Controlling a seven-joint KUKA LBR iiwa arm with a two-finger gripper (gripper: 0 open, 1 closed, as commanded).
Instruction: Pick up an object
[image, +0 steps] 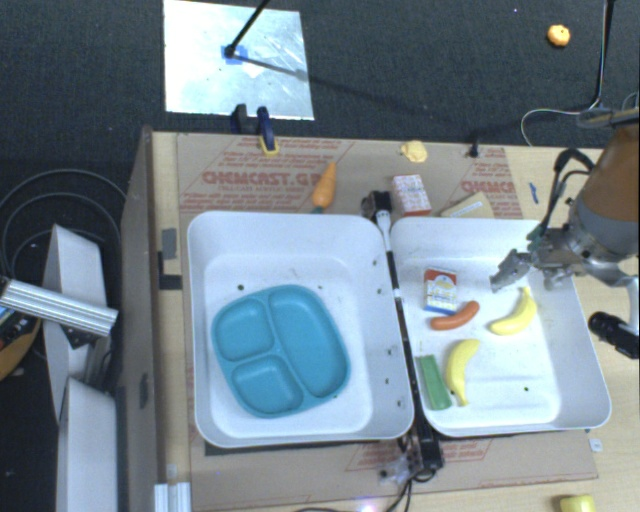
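In the right bin (580, 400) lie several small items: a red and white box (440, 290), an orange-red sausage (455, 316), a yellow banana (514, 315), a second banana (460, 366) and a green block (433, 382). My gripper (530, 272) hangs over the bin's upper right part, just above the first banana and to the right of the box. Its two fingers stand apart, open, with nothing between them. The grey arm with its orange band (610, 190) comes in from the right.
The left bin (210, 250) holds a blue divided plate (280, 348). On the cardboard behind the bins lie a carrot (325, 185), a small box (410, 193) and a yellow lump (414, 152). A blue clamp (262, 125) sits at the bench's back edge.
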